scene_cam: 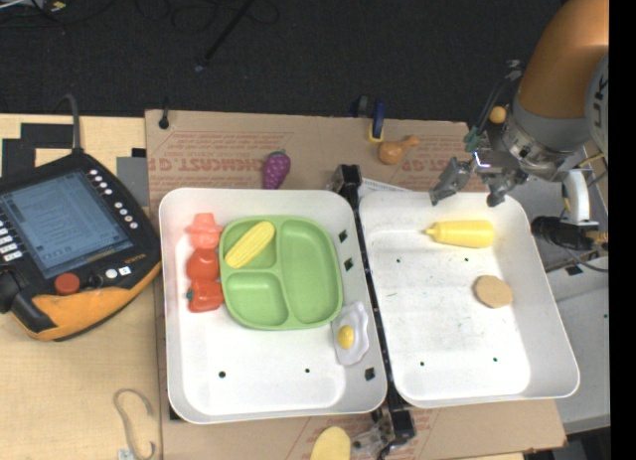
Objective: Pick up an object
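Observation:
My gripper (477,182) hangs above the far edge of the right bin (467,369), its two dark fingers spread open with nothing between them. Just below it, a yellow mustard bottle (461,233) lies on its side in the right bin. A round tan cookie (493,292) rests nearer the bin's right wall. In the left bin (258,379) sits a green divided plate (283,274) with a yellow corn cob (247,243) in one compartment. A red and pink toy (203,264) lies left of the plate, and a fried egg (348,335) at its lower right.
A purple grape bunch (276,168) and a tan pear-like toy (395,149) lie on the cardboard behind the bins. A teach pendant (65,239) rests at the left. A yellow lemon (330,443) sits in front of the bins.

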Controlling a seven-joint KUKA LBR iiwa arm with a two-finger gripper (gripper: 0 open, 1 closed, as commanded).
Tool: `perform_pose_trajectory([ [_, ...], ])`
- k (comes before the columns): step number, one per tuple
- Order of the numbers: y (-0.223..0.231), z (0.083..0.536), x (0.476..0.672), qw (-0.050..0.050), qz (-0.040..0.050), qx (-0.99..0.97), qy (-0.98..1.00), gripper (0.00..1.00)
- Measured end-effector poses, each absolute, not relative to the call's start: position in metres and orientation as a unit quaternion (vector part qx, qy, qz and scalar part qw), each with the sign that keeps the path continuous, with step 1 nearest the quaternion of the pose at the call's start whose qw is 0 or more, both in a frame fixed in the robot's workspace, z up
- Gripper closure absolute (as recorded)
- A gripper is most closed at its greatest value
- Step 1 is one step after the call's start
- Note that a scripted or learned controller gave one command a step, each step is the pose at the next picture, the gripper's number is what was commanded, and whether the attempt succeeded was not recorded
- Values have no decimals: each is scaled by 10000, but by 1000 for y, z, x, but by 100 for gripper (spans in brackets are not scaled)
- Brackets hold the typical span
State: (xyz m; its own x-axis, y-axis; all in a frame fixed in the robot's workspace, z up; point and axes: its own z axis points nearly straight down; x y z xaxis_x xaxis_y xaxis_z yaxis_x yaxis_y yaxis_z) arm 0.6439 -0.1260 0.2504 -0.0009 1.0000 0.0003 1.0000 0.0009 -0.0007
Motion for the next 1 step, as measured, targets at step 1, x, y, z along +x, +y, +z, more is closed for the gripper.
perform_pose_trajectory([
  [1,-125,187,641,27,17,-7065,-7077,0],
])
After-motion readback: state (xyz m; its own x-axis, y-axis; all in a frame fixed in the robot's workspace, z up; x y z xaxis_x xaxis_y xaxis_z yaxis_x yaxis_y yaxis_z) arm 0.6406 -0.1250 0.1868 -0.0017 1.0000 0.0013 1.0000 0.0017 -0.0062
